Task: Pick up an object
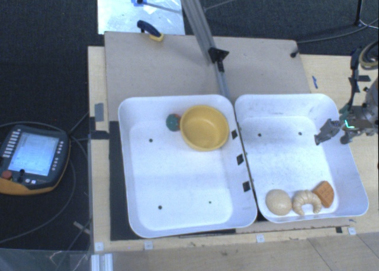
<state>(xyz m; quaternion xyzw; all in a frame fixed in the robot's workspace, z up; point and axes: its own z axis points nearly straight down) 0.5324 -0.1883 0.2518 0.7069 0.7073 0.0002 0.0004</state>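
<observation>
Reaching in from the right, the gripper (333, 132) hangs over the right edge of the right bin (278, 107), its two dark fingers spread apart with nothing between them. Well apart from it, along the near wall of that same bin, three things lie in a row: a pale round bun (278, 202) on the left, a croissant (307, 201) touching it in the middle, and an orange-brown waffle piece (324, 193) just beside the croissant on the right. None of them is touched by the fingers. In the left bin (177, 216), a yellow bowl (204, 127) sits upright against the far wall near the right corner, with a small dark green ball (172, 122) touching its left side. Both bins rest side by side on a tan board (154, 65), and a handheld control pad (32, 157) with a lit screen lies on the dark floor to the left.
</observation>
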